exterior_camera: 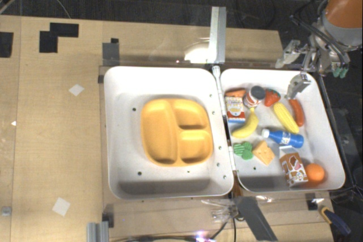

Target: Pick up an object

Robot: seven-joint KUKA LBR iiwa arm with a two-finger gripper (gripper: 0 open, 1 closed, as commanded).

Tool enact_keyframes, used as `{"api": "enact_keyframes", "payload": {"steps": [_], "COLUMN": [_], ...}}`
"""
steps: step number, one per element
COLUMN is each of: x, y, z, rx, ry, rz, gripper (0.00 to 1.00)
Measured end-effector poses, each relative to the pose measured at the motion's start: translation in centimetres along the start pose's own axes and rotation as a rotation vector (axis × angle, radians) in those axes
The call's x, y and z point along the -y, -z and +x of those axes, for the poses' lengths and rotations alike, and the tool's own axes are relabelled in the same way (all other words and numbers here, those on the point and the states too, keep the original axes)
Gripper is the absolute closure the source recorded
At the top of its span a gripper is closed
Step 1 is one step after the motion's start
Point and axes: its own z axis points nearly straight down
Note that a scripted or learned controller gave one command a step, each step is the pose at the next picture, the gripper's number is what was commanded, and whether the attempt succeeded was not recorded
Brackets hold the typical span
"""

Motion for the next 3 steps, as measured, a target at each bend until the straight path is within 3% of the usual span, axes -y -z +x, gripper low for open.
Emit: {"api": "enact_keyframes", "payload": {"steps": [1,2,3], "x": [-0.4,3.3,3.2], "y": [-13.1,-17.8,-16.3], "z": [4.5,0.9,0.5], "rx": [-0.007,0.0,0.013], "ry": [-0.309,-0.875,-0.866], "rz": [0.0,0.001,-0.001], "gripper": [0.0,0.0,1.0]}}
